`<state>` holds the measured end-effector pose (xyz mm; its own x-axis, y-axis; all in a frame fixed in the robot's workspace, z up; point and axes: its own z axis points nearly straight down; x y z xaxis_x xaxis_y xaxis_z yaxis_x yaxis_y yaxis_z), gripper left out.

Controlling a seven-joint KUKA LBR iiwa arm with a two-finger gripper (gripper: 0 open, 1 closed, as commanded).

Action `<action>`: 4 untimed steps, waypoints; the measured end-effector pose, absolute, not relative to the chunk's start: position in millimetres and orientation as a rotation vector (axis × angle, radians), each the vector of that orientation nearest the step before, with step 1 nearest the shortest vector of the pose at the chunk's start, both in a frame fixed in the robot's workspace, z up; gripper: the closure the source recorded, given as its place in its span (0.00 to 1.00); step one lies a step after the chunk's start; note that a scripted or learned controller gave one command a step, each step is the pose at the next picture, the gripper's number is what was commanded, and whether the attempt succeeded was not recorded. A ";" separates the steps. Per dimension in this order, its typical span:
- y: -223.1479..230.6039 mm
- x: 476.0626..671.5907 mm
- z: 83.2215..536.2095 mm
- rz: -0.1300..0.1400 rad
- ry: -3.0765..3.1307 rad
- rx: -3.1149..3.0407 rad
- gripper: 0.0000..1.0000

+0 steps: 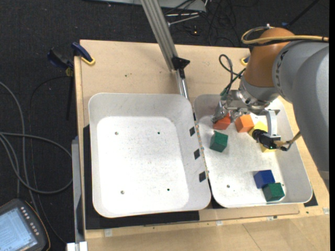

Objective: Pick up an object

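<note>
On the bench (131, 67) the left bin (136, 161) sits touching the right bin (235, 166) along their shared edge. In the right bin, a green block (219, 141) lies near the left wall, tilted. Just beyond it, toward the far left corner, is a red-orange block (222, 122), and the gripper (229, 111) hangs right over its far edge; whether the gripper is spread or closed cannot be told. An orange block (244, 123) lies just beside the red-orange one. Near the near right corner sit a blue block (263, 178) and, touching it, a dark green block (274, 191). The arm (293, 67) crosses the far right corner.
</note>
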<state>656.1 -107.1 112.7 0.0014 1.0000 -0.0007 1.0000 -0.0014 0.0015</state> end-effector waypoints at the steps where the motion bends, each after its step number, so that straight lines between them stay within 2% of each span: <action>1: -110.1 660.9 156.5 0.005 2.217 2.219 1.00; 2: -108.1 658.6 219.7 0.005 2.220 2.216 1.00; 3: -108.0 659.1 225.4 0.002 2.222 2.218 1.00; 4: -62.4 623.4 229.5 -0.001 2.231 2.216 1.00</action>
<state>623.4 -62.4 229.5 -0.0068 1.0000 0.0015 1.0000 0.0068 -0.0021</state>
